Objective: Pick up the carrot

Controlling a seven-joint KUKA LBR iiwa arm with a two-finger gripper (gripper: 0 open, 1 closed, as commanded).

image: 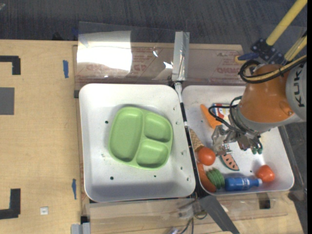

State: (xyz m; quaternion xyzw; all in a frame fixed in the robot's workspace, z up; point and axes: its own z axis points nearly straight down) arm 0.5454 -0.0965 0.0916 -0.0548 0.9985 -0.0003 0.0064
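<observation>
Over the right bin (285, 150) I'm seeing the gripper (225, 141) hanging low, w/ the orange wrist band directly above it and the grey arm (297, 89) coming in from the right. Can't tell whether the jaws are spread or pressed together; metal parts are blurring into each other from this angle, and nothing is showing between them. The carrot (207, 115) is lying in the right bin's upper-left area, near the divider, orange and slanted, its lower end passing just beside a small white/red/blue packet (222, 112) that the wrist is partly covering. Gripper is sitting below and right of the carrot, apart from it. Under the gripper a watermelon slice (229, 161) is lying, and a tomato (206, 156) is resting just left of that. Along the bin's bottom edge I'm seeing a green piece (216, 178), a blue bottle (240, 183) on its side, and another red-orange fruit (264, 173) at the right. Left bin (92, 130) is holding a green divided plate (141, 136), centred. Both bins are sitting on the desk (34, 130).
</observation>
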